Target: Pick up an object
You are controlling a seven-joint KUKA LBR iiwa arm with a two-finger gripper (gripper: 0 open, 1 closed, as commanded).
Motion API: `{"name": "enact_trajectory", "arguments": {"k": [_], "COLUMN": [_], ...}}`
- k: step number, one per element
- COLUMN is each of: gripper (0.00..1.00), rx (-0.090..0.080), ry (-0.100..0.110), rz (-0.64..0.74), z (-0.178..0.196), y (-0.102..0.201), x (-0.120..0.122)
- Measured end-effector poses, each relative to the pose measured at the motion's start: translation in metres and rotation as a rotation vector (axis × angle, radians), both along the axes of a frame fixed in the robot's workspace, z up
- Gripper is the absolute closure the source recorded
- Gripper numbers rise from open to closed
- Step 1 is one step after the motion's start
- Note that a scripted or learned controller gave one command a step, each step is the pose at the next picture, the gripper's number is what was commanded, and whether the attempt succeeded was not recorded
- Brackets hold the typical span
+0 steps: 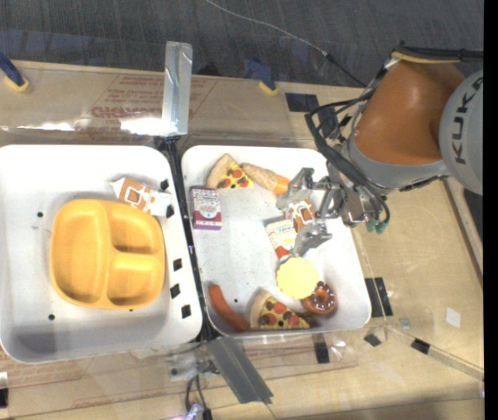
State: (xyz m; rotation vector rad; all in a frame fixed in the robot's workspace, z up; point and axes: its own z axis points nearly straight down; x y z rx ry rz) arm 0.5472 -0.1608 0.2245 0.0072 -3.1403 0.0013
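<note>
right bin (231, 309) contents: pizza slice (227, 174) at the far left corner, croissant (267, 179) just beside it; maroon carton (206, 207) flat near the left wall; small printed packets (285, 231) at centre; yellow disc (298, 277) flat below them; chocolate doughnut (322, 300), second pizza slice (276, 313) and sausage (223, 307) along the near wall.

Even overhead light, soft shadows, slightly grainy
</note>
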Motion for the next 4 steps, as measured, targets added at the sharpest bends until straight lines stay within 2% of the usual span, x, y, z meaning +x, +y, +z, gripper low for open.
{"name": "enact_trajectory", "arguments": {"k": [1, 2, 3, 4], "gripper": [0.00, 0.00, 0.00, 0.00], "rx": [0.000, 0.002, 0.001, 0.001], "ry": [-0.003, 0.002, 0.001, -0.003], "rz": [0.024, -0.137, -0.270, -0.367], "z": [-0.133, -0.133, -0.133, -0.132], "y": [-0.022, 0.009, 0.021, 0.031], "x": [0.073, 0.068, 0.006, 0.080]}}
